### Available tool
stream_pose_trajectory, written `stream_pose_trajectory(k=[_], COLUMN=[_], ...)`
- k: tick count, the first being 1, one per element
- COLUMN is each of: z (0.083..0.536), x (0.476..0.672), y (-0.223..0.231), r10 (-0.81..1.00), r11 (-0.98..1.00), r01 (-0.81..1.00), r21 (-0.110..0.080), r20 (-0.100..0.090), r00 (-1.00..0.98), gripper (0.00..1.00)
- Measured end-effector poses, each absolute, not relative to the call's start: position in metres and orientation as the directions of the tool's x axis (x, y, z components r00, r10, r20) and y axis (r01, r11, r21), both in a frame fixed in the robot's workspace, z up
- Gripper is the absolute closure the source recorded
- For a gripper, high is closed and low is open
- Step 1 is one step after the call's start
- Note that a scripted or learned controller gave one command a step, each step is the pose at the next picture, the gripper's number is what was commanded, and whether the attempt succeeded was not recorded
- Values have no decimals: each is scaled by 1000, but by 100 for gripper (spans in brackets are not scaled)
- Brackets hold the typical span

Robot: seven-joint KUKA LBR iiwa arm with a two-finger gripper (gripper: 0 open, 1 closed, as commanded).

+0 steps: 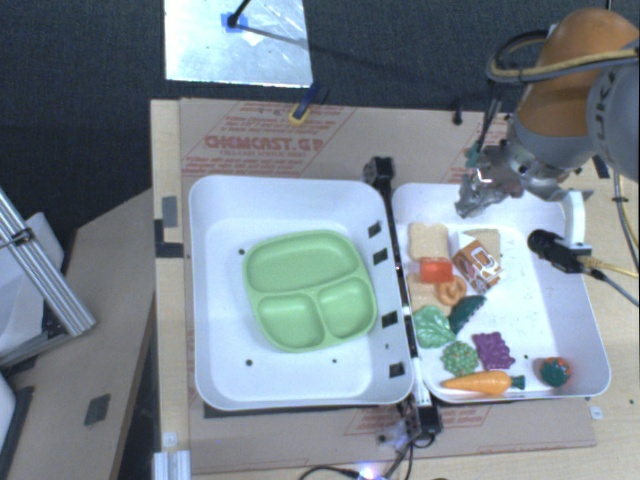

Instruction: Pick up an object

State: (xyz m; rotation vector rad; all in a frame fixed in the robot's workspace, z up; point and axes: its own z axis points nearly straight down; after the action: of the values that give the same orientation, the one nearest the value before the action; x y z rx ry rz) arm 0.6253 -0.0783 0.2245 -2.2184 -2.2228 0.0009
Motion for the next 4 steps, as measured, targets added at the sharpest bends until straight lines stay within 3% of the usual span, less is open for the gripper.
stream_pose_trajectory(k=[1, 2, 3, 4], z=[230, 235, 215, 227], x=[593, 548, 507, 513], y=[-49, -11, 12, 12], r10=[1000, 1000, 1000, 1000], r11=[7, 8, 7, 6], r01=[1000, 1000, 1000, 1000], r21=[-1, -2, -4, 2], r20=[1, 2, 1, 0], r00=[-7, -8, -7, -6], gripper=[100, 100, 100, 100])
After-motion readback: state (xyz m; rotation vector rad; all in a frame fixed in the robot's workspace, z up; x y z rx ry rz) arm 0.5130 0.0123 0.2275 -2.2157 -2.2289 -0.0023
